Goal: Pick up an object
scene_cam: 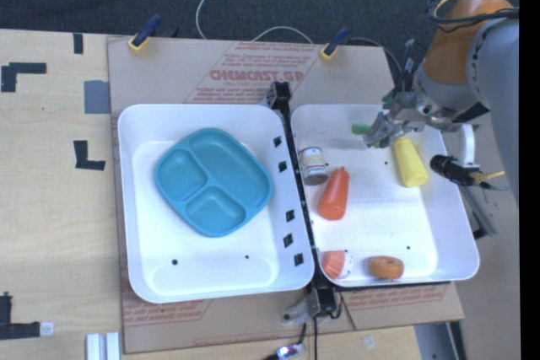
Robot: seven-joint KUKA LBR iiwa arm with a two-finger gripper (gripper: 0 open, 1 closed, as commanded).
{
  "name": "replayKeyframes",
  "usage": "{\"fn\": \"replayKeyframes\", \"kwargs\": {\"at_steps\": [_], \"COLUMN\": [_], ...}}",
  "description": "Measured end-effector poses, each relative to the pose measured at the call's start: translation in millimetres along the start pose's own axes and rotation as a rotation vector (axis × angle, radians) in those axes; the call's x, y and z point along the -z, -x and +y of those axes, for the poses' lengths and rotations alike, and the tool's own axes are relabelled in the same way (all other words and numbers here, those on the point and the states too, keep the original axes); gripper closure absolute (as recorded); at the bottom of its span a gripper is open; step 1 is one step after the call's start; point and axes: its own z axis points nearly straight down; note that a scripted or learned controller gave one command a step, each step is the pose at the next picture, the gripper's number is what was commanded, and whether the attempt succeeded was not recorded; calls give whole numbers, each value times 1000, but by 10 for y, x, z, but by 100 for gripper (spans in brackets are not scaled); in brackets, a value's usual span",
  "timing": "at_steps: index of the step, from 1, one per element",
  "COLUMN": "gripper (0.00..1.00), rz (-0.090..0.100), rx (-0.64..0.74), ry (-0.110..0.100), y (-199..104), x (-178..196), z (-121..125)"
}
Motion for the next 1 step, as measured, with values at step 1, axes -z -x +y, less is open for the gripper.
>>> {"fn": "replayKeyframes", "kwargs": {"at_steps": [1], "gripper": [100], "rz": [-1], "rx": [0], "ry": [1], "y": [64], "x": [471], "z": [-39]}}
